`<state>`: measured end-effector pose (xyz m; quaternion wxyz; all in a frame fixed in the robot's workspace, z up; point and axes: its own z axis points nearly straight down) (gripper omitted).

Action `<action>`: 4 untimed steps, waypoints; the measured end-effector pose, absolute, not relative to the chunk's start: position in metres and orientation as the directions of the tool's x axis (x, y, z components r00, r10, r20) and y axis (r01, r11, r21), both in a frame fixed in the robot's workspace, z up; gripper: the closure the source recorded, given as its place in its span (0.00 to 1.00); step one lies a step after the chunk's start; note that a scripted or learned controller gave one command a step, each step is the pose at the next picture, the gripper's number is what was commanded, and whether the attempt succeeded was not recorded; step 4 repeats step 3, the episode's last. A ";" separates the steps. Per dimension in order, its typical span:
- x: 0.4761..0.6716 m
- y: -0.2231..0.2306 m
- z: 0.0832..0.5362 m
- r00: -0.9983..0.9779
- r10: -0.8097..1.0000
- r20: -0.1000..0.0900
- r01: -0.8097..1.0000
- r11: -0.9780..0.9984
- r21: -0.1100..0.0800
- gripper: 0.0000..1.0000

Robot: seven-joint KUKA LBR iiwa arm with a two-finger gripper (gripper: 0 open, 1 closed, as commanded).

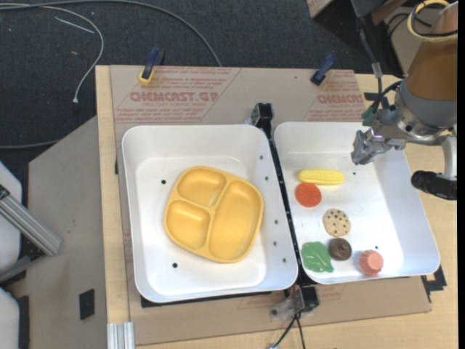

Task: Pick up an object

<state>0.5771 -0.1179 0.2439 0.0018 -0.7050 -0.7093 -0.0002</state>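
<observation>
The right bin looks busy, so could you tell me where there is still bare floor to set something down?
Right bin: bare floor along its right side, beside the cookie and pink piece, and the far strip left of the gripper, above the corn. Crowded: the left side down to the near edge, where the tomato, green piece and donut lie.

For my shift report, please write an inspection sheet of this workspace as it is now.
Surface: cardboard-covered bench with left bin and right bin side by side.
Job's things: in the right bin, corn cob, tomato, cookie, green leaf, chocolate donut, pink cupcake.
Clutter: yellow divided plate in the left bin.
End effector: end effector over the right bin's far side, above the corn cob; nothing seen between its fingers.
Cables: white cable on the carpet; wires at the near edge.
Surroundings: dark carpet, two blue clamps.
</observation>
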 end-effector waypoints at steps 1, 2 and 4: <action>0.590 -0.068 0.247 -0.007 1.000 0.002 1.000 0.007 0.002 1.00; 0.607 -0.006 0.237 -0.007 1.000 0.003 1.000 0.007 0.002 1.00; 0.616 0.045 0.225 -0.006 1.000 0.002 1.000 0.006 0.001 1.00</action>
